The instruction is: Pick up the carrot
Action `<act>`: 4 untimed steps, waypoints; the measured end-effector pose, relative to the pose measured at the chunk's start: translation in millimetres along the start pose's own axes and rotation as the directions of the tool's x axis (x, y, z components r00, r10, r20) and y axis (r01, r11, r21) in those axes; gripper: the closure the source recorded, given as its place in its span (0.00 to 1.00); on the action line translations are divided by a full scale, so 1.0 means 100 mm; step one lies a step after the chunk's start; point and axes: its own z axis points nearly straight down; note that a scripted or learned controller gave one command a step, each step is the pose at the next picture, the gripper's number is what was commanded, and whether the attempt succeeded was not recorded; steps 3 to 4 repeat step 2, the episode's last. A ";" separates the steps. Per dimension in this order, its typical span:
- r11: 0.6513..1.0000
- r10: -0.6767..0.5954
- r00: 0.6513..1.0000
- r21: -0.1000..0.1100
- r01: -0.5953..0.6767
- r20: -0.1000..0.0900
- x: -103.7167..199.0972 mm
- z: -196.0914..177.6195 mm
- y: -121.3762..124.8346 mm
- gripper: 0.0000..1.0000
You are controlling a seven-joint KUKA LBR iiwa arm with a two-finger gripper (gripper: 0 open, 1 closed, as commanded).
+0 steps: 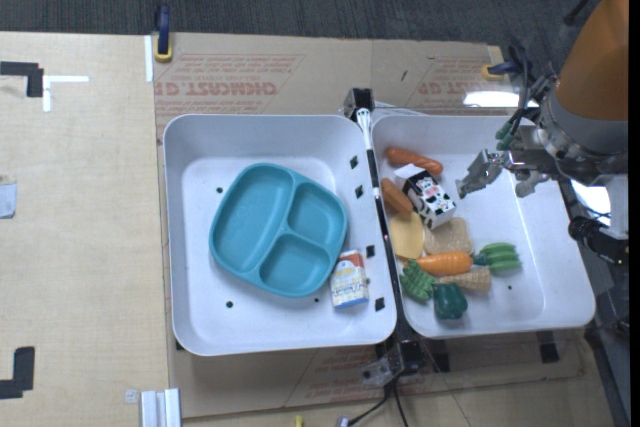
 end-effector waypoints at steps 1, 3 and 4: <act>0.999 -0.050 0.999 -0.002 0.050 -0.002 -0.05 1.64 -0.44 0.00; 0.999 -0.044 0.999 -0.004 0.044 -0.002 -0.06 1.56 -0.43 1.00; 0.999 -0.044 0.999 -0.004 0.044 -0.002 -0.06 1.56 -0.43 1.00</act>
